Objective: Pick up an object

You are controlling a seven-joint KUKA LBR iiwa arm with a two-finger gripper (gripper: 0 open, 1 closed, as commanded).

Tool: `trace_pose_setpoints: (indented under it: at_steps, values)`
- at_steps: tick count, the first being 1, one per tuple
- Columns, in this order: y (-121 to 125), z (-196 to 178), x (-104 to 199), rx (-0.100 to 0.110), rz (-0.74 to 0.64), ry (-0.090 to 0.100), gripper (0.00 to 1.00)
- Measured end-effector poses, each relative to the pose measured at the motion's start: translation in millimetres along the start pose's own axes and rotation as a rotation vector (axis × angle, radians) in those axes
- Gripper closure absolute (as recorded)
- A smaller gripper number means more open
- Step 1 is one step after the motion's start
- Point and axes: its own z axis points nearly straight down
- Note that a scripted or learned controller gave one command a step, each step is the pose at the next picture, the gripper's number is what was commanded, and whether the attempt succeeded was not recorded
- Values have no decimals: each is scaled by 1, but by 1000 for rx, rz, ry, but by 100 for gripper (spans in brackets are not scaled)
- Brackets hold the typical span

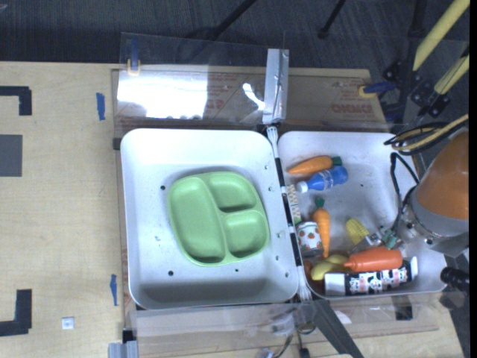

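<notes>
Faint reddish lettering marks the cardboard strip (339,107) behind the bins, too blurred to read; a black-and-white patterned tube (369,280) bears no legible words.

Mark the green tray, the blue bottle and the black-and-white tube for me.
green tray (216,218), camera view, ridge between its compartments
blue bottle (328,178), camera view, middle of its body
black-and-white tube (370,280), camera view, middle of its patterned side

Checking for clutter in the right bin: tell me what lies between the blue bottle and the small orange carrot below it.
In the camera view, only bare white bin floor and a small dark green bit lie between the blue bottle and the carrot.
</notes>
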Motion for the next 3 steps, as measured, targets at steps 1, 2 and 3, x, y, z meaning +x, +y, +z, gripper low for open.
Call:
trace_pose_setpoints:
  at_steps: [1,2,3]
  values:
    - [55,1,31,1,230,3,0]
    - [56,-10,30,-3,232,-1,100]
    - [106,-102,115,11,332,6,100]
